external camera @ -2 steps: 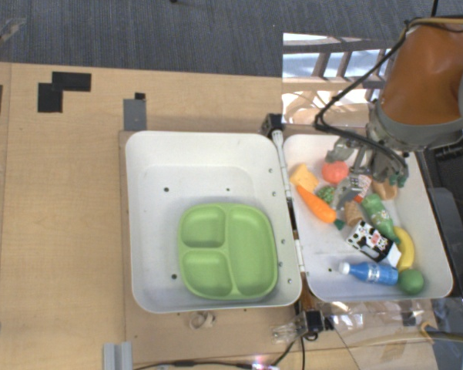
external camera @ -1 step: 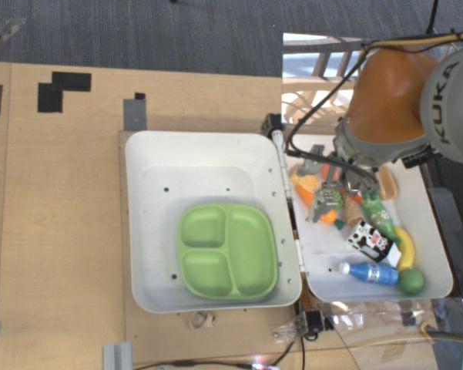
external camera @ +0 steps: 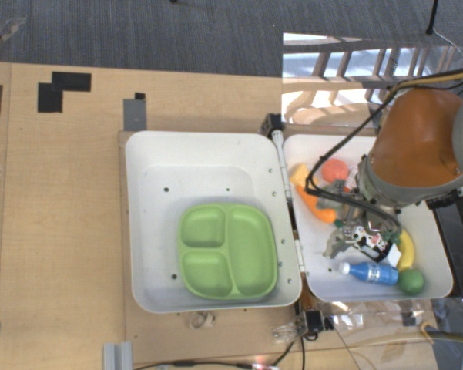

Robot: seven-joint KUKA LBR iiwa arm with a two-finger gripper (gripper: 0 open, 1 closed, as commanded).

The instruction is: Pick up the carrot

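The carrot (external camera: 320,207) is an orange piece lying in the right bin (external camera: 439,241) near its left wall, partly under a black cable. My gripper (external camera: 353,239) hangs just to the right of and a little nearer than the carrot, low over the bin floor. The grey arm with its orange band (external camera: 416,141) covers the bin's back right part. Nothing shows held in the gripper.
Around the carrot lie a yellow piece (external camera: 299,176) and a salmon-red object (external camera: 336,169) behind it. A banana (external camera: 406,251), a blue bottle (external camera: 374,273) and a green ball (external camera: 410,281) lie at the front right. The left bin (external camera: 150,168) holds a green divided plate (external camera: 227,250).
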